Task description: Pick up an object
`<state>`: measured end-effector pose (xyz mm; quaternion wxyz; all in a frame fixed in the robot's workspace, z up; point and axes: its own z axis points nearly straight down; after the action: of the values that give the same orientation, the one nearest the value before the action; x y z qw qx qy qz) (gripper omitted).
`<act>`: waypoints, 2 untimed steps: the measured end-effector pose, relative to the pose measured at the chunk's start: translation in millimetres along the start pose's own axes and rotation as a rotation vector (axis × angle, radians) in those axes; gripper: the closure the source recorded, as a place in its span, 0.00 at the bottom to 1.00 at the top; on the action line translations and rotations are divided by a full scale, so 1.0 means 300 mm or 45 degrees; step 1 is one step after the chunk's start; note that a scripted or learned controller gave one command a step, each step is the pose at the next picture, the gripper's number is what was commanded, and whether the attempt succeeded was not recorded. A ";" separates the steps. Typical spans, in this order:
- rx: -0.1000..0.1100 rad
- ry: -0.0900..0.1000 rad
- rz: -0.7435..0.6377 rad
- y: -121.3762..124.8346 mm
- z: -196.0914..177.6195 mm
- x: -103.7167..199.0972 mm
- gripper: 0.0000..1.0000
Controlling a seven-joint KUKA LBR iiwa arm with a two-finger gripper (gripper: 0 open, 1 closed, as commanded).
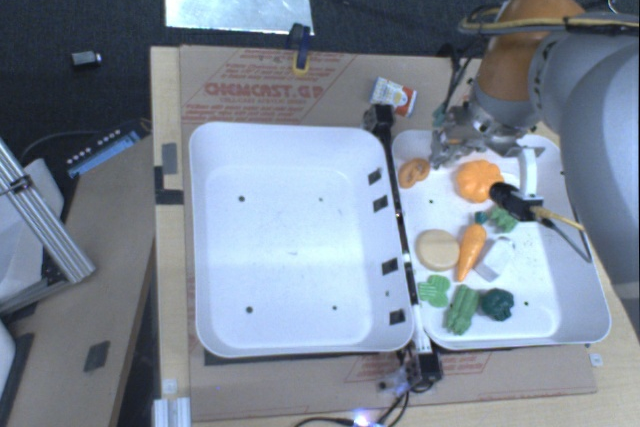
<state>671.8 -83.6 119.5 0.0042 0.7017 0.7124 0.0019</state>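
Both bins (290,245) white, bench cardboard (260,90) tan w/ red print, arm (590,85) grey w/ orange band (525,35), toys incl. orange ball (478,180), orange carrot (470,250), beige disc (437,249), green broccoli (497,303).

Red "CHEMCAST GP" on the cardboard sheet (265,87)

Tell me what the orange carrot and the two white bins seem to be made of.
The orange carrot-shaped toy looks like moulded plastic: uniform colour, smooth surface with a slight sheen. The two shallow white bins, left and right, look like thin formed plastic, glossy, with rounded corners and soft reflections. This is a guess from appearance.
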 end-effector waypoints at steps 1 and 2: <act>0.001 0.008 0.005 0.000 -0.234 0.287 1.00; 0.007 0.009 0.003 -0.094 -0.316 0.612 1.00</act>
<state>640.2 99.9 213.5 -0.0002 0.7026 0.7116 0.0023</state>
